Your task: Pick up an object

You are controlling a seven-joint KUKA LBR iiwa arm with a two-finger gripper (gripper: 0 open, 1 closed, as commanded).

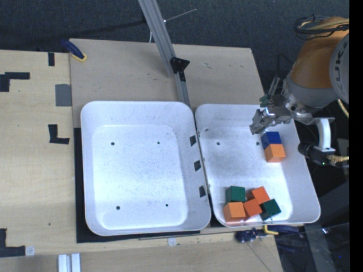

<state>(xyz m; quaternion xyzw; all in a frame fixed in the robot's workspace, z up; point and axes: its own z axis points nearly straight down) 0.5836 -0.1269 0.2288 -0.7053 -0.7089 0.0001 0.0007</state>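
Close to the front of the right bin (300, 177) sits a little heap of blocks (249, 203) (orange and green ones). Farther back, a blue block (271, 137) and an orange block (275, 152) touch each other. My end effector (262, 122) hangs just beside the blue one, at the back of the bin. I think nothing is picked up yet, so I must go down and grab one.

A blue cube (271, 137) touches an orange cube (275, 152) just below it, near the right bin's upper right. Along the near edge cluster two green cubes (235, 194) (270, 208) and two orange ones (234, 211) (259, 196)
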